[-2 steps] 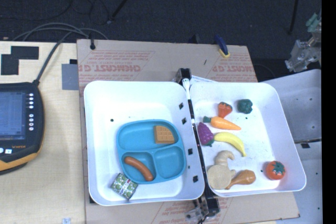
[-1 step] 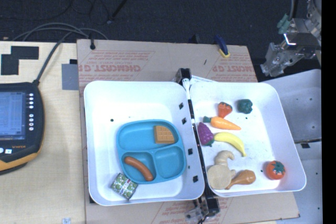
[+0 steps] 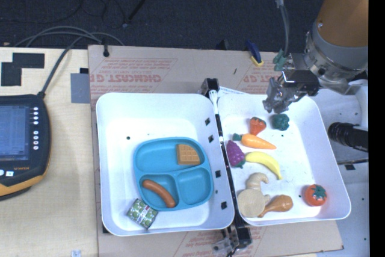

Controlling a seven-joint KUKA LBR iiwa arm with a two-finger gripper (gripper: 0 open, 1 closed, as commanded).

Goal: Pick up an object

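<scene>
My gripper (image 3: pixel 278 106) above the right bin's (image 3: pixel 337 189) far edge, just beside a small green toy (image 3: pixel 280 122), strawberry (image 3: pixel 257 125) nearby, I cannot tell how the jaws stand.

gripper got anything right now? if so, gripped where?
Nothing seen held. The gripper hangs over the far end of the right bin, above the green toy and strawberry; nothing shows between its fingers, though the angle hides whether they are open.
</scene>
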